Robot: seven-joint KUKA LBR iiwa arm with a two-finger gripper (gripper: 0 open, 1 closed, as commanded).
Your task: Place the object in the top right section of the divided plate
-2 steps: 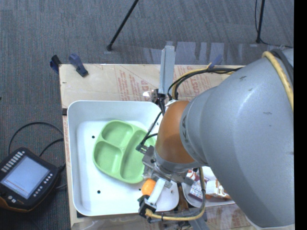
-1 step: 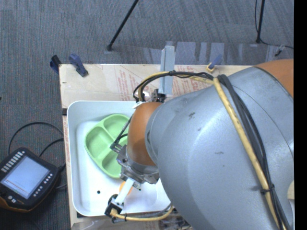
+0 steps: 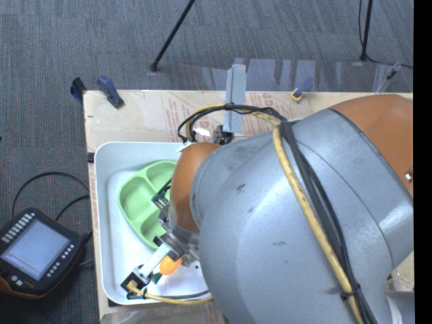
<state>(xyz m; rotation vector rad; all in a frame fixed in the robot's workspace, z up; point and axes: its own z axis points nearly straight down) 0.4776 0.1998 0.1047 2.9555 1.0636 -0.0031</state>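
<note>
Object [image 3: 169, 265]: small, orange, likely light and rigid. Lies toward bin's [image 3: 106, 181] near edge, just beside green divided plate [image 3: 138, 198]. Grasp across its middle. Gripper [image 3: 167, 247] opening: cannot tell.

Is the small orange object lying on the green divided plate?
No, the orange object is seen beyond the rim of the green plate, over the floor of the white bin.

1. The scene is lit evenly and diffusely; no hard shadows are seen.
2. The white bin [image 3: 106, 181] is rendered bright, nearly washed out along its left wall.
3. A soft shadow is cast by the arm [image 3: 290, 228] across the right side of the green divided plate [image 3: 138, 198].
4. A dull sheen is carried by the arm's grey casing, which is shown slightly soft.
5. The carpet [image 3: 67, 32] is left dim and faintly grainy.
</note>
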